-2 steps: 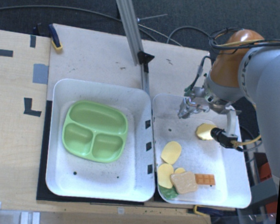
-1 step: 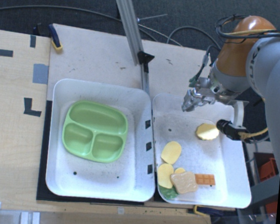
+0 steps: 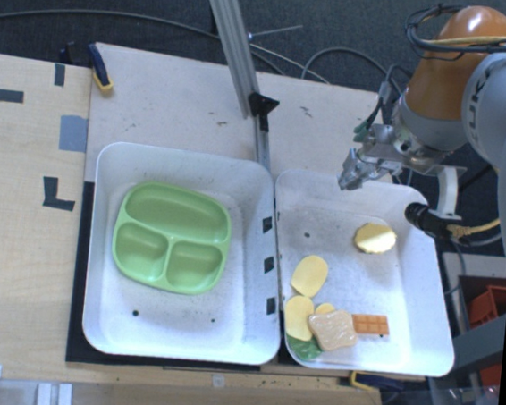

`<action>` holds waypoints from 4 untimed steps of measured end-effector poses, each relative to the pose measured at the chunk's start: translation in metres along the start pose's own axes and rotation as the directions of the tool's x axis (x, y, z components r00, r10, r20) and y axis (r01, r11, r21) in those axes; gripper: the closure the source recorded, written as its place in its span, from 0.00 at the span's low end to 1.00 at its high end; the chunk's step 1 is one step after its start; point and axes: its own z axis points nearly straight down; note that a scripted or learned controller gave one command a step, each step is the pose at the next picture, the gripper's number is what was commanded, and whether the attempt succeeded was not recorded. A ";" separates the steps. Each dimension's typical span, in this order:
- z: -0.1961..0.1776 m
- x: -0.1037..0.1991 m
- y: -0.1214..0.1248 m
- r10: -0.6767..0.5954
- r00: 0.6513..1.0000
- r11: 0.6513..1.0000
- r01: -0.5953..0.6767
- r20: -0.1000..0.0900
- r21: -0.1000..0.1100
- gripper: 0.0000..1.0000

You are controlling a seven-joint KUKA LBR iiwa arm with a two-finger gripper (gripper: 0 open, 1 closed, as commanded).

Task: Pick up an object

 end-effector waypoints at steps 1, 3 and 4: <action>-0.006 0.044 -0.028 -0.003 1.000 1.000 0.003 -0.001 0.006 1.00; 0.004 0.143 -0.076 -0.005 1.000 1.000 0.005 -0.002 0.007 1.00; 0.020 0.186 -0.099 -0.003 1.000 1.000 0.003 0.000 0.009 1.00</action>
